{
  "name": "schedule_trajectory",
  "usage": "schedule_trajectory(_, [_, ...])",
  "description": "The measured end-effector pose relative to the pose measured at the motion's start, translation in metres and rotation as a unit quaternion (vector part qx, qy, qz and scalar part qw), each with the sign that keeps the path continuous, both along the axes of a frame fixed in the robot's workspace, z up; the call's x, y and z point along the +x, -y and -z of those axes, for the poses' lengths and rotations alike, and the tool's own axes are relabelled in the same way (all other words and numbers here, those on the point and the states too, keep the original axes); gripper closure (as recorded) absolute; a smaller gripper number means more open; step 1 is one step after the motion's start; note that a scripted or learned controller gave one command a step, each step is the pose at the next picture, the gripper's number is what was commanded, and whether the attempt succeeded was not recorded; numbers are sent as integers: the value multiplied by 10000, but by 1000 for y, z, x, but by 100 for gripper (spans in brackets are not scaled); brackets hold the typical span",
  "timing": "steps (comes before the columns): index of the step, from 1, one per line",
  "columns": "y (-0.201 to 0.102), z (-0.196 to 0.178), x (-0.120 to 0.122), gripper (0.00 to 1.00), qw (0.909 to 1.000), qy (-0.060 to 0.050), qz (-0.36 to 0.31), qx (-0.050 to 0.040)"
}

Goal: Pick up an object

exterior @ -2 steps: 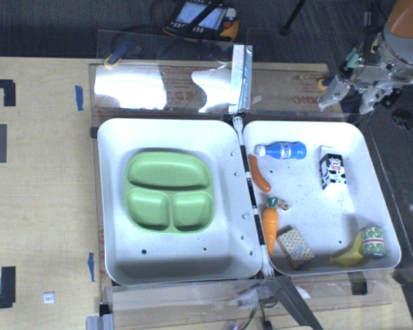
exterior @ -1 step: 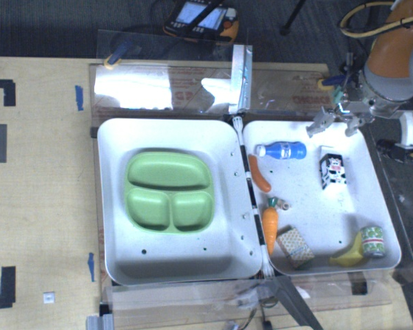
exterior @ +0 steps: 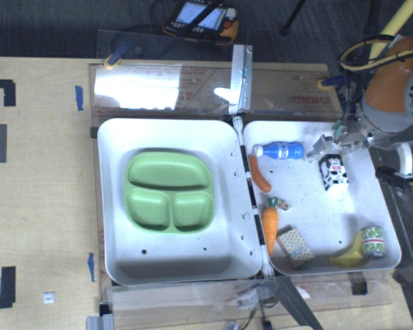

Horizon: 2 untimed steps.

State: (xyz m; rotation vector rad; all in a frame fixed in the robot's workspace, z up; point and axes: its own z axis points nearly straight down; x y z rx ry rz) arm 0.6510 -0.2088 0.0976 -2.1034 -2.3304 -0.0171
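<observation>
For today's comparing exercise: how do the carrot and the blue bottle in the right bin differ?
The carrot is orange with a green top; the bottle is blue with a white cap. The carrot lies lengthwise along the bin's left wall; the bottle lies crosswise near the back wall. Both lie flat in the same white bin.

The arm (exterior: 392,98) is grey with a broad orange band, yellow and black cables looped above it, ending in a small metallic gripper (exterior: 339,139).
</observation>
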Motion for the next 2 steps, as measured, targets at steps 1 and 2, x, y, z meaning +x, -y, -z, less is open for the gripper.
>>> schedule_trajectory(1, [2,-10,0,100,10000,16,2,-33])
schedule_trajectory(2, [-57,-76,-7,100,9998,-12,-188,-51])
